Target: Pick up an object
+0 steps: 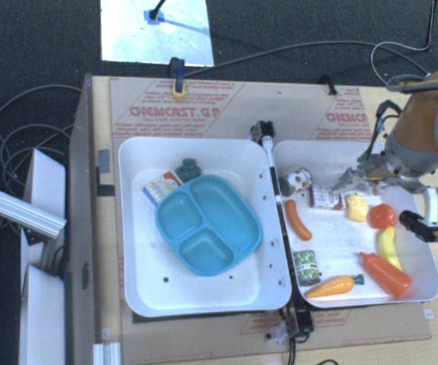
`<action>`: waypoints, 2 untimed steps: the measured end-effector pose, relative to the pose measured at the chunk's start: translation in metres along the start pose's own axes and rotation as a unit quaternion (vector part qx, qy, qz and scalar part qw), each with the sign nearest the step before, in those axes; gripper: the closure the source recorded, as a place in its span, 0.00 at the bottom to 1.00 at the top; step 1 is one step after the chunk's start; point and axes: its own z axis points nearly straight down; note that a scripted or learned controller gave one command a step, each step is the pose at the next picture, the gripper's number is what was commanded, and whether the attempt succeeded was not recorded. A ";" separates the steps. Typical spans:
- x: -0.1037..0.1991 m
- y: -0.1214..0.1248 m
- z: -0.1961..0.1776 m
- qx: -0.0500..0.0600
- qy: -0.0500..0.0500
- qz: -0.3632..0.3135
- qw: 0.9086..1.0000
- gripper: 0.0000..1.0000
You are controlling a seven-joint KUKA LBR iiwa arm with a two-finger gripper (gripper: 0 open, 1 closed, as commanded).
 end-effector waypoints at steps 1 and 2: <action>-0.014 0.050 -0.105 0.000 0.000 -0.001 1.000 0.00; -0.015 0.017 0.000 -0.002 -0.002 0.001 1.000 0.00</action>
